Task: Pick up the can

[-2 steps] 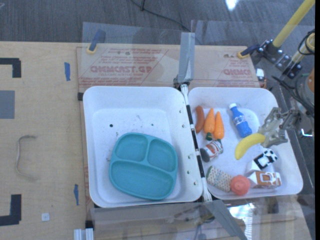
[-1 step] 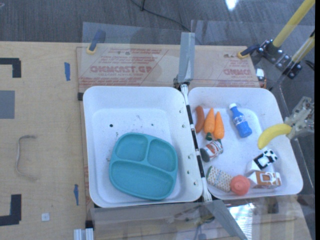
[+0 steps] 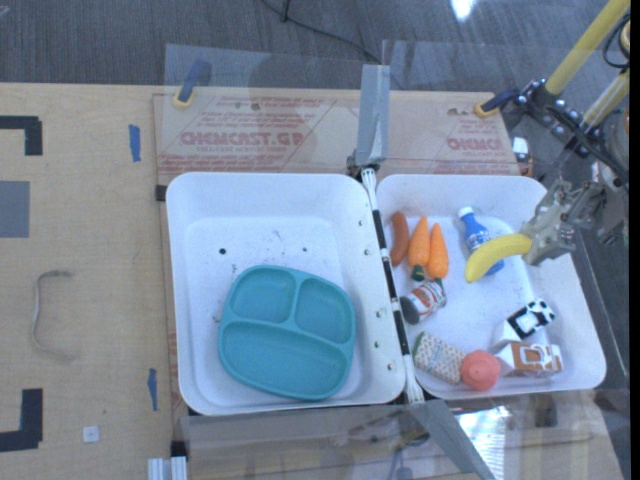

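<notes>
Currently: bins and gripper

Left bin [image 3: 190, 208]: a teal divided plate [image 3: 288, 331] is held. Right bin [image 3: 585, 363]: the can [image 3: 424, 300] is lain beside carrots [image 3: 428, 246] (near the divider). The gripper [image 3: 540, 244] is clenched on a banana [image 3: 495, 254], at the bin's far right.

The arm [image 3: 600, 183] is cut off by the right edge of the view, so only its wrist end shows, and the end effector [image 3: 545, 240] is a blur of grey metal whose tip cannot be made out against the white bin wall [image 3: 590, 318]. The print on the can [image 3: 424, 300] is too small to read. The small carton [image 3: 532, 359] is partly covered by the red ball [image 3: 480, 369] at its left end, and its label is too small to tell. The black-and-white item [image 3: 530, 318] is too small to identify. Lettering on the clear sheet [image 3: 250, 133] at the back of the counter [image 3: 80, 268] is faint and unreadable
</notes>
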`<state>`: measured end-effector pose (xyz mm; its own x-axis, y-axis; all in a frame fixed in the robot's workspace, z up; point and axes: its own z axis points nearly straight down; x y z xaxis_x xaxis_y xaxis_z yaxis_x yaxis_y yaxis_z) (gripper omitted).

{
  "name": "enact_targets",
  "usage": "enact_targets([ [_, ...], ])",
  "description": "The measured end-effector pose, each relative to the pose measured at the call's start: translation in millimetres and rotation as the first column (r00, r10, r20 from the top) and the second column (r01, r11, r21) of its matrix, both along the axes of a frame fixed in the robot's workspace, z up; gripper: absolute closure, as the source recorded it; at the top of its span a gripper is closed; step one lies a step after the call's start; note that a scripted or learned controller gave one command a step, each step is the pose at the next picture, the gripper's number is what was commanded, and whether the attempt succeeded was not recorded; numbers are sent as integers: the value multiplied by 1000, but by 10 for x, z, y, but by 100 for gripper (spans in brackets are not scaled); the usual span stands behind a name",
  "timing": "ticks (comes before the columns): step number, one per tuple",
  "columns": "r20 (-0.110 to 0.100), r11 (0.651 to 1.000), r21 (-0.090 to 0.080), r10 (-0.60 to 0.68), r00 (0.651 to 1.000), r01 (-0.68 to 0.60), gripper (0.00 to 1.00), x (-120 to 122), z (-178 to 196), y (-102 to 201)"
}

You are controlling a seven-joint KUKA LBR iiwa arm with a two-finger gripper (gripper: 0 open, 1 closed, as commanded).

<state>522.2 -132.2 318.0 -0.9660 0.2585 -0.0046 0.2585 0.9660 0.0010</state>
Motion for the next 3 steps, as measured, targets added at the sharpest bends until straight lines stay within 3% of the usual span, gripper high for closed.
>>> enact_targets([
  [1,5,996,-3,89,996,-89,100,-193,353,-222],
  [2,0,985,-2,174,985,-174,100,-422,-553,-670],
  [3,2,863,-6,505,863,-505,100,-414,-522,-909],
])
